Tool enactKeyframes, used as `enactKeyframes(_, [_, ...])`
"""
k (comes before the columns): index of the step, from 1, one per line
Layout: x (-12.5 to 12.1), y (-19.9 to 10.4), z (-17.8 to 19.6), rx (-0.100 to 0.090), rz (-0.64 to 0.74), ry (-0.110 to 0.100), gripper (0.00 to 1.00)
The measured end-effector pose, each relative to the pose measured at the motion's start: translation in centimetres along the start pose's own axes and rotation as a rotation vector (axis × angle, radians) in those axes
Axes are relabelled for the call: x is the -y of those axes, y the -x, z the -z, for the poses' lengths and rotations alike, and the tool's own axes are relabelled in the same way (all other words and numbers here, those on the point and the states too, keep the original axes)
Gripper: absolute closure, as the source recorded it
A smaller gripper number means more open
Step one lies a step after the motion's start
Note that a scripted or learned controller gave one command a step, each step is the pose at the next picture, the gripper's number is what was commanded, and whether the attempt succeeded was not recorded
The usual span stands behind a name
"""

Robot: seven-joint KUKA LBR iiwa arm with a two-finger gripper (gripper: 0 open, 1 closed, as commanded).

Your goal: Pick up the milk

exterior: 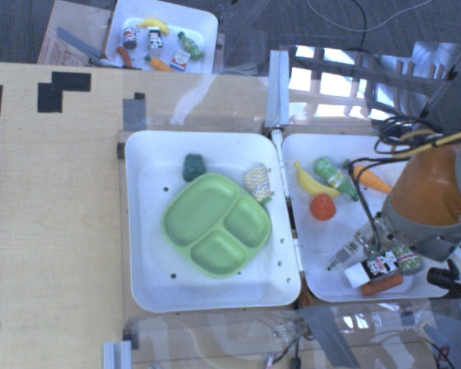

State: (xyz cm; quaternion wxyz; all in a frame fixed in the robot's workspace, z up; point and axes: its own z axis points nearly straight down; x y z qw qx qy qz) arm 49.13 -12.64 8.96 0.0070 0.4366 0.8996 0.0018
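Bench: pale wooden top with two shallow white bins side by side, the right bin (323, 279) under the arm
Left bin (150, 283): a green divided plate (215, 225), a dark green lump (194, 167) and a speckled piece (257, 181) at its far edge
Milk (378, 268): small cow-patterned carton low in the right bin, lying on its side, touching a sausage (382, 284) just below it
Neighbours: banana (311, 181), green bottle (334, 175), tomato (322, 207) and carrot (373, 181) farther up the bin, well apart from the carton
Gripper (353, 254): hangs just left of the carton; cannot tell whether it is spread or closed
Risk: the sausage sits so tight against the carton that a closing grasp could catch both, or nudge the carton away
Risk: a carton on its side offers slick flat faces, so a grip off its middle may let it twist out on the lift
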Motion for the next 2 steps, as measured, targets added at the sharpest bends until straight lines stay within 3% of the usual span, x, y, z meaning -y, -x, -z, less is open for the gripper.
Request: enactKeyframes(2, [0.00, 0.00, 0.00, 0.000, 0.000, 0.000, 0.00])
